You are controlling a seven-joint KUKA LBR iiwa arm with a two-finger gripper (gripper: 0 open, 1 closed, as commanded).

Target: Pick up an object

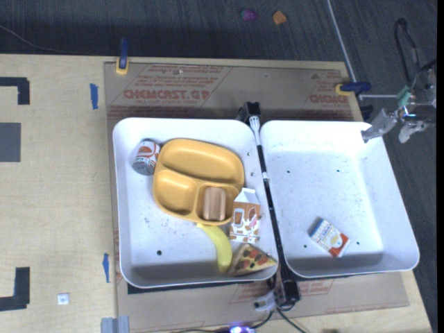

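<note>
Looking down on the desk (55,207), we see two shallow white bins side by side on a brown board. Our end effector (409,109) sits at the far right edge of the view, just beyond the far right corner of the right bin (388,186), and it is too small and cluttered for us to tell how it stands or whether it has hold of anything. Inside the right bin, a small carton (327,236) lies flat near the near edge, well apart from the end effector. We find the left bin (132,255) crowded: a yellow divided tray (191,168) fills its middle, with a brown cylinder (214,203) resting in the tray's near compartment. A can (145,157) lies just beside the tray at the bin's far left corner. Toward the near right corner, a banana (220,247) pokes from under the tray, with a small white box (245,217) and a pizza slice (251,260) just beside it.
</note>
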